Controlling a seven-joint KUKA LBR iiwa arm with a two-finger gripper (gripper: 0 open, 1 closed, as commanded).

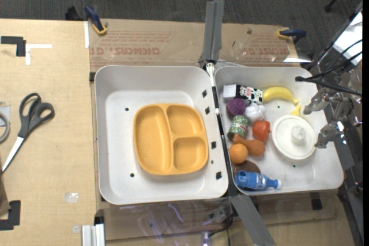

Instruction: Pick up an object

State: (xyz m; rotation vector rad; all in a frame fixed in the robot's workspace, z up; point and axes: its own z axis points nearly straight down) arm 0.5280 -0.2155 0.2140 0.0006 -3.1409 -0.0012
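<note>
Toys crowd the left side of the right bin (331, 178): a banana (280, 93) along the back, a purple piece (236, 106), a tomato (261, 130), an orange (238, 153), and a blue bottle (255, 182) lying lengthwise along the front wall, beside a white lid (294, 136). The gripper (323, 118) sits at that bin's right edge, and whether it is spread or closed I cannot tell; nothing appears between its tips. Every candidate lies to its left, the lid nearest, the banana's long axis running left-right. The left bin (109, 141) holds a yellow tray (170, 139).
</note>
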